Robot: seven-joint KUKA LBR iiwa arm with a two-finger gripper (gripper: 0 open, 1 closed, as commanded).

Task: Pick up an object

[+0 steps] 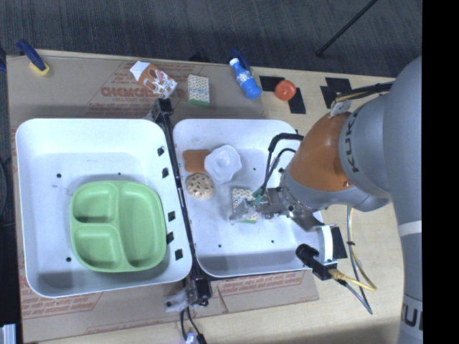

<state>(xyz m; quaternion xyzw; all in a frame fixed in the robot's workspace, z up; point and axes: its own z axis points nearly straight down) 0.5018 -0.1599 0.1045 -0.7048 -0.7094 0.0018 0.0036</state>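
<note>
In the right bin (pixel 215 260) lie a clear wrapped packet (pixel 242 203), a round speckled cookie-like piece (pixel 199 185), an orange-brown piece (pixel 193 160) and a clear plastic cup or lid (pixel 224 162). My gripper (pixel 264 205) reaches in from the right and sits low at the packet's right edge, touching or nearly touching it. The wrist and orange band hide most of the fingers, and no object shows between them.
The left bin (pixel 32 192) holds a green divided plate (pixel 118 226). Behind the bins on the cardboard lie a snack bag (pixel 153 79), a small box (pixel 199 89), a blue bottle (pixel 246 79) and an orange ball (pixel 285 89). The arm covers the right bin's right side.
</note>
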